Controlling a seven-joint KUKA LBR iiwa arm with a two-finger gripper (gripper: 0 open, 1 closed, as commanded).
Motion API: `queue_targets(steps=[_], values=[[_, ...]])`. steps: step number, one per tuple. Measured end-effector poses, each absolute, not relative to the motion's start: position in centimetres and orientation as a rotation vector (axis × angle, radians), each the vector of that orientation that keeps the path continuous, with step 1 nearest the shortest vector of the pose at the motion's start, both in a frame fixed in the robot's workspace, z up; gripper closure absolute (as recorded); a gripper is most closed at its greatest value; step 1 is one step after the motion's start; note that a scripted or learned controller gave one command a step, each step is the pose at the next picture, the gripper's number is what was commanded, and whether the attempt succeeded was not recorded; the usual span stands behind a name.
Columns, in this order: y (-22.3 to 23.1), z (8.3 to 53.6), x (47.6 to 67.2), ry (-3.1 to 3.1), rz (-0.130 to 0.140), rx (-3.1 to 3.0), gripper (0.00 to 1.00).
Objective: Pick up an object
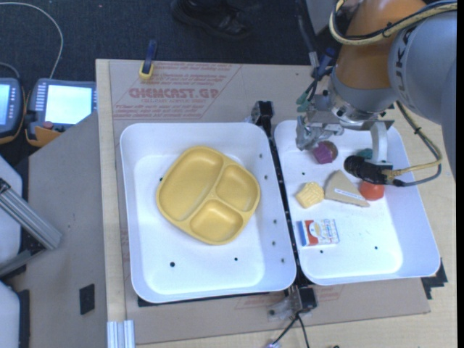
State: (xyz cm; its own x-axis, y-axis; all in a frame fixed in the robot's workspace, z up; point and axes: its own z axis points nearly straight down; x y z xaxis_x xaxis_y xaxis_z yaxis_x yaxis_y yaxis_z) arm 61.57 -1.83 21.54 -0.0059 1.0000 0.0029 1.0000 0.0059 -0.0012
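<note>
Camera view: pincer (317, 138) above purple object (325, 151)

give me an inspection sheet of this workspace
surface: two white bins, left bin and right bin, on a cardboard sheet
job's things: in the right bin, a purple ball, yellow block, tan wedge, red ball, small card
clutter: yellow divided plate in the left bin
grippers: gripper low over the right bin beside the purple ball, holding nothing visible
cables: yellow cable along the arm, white cable at upper left
surroundings: lit screens at left, dark floor
</note>
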Motion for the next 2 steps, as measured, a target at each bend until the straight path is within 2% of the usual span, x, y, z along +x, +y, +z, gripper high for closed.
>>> queue_targets(steps=[2], values=[[8.0, 20.8, 62.8, -2.227, -0.004, -2.216, 1.00]])
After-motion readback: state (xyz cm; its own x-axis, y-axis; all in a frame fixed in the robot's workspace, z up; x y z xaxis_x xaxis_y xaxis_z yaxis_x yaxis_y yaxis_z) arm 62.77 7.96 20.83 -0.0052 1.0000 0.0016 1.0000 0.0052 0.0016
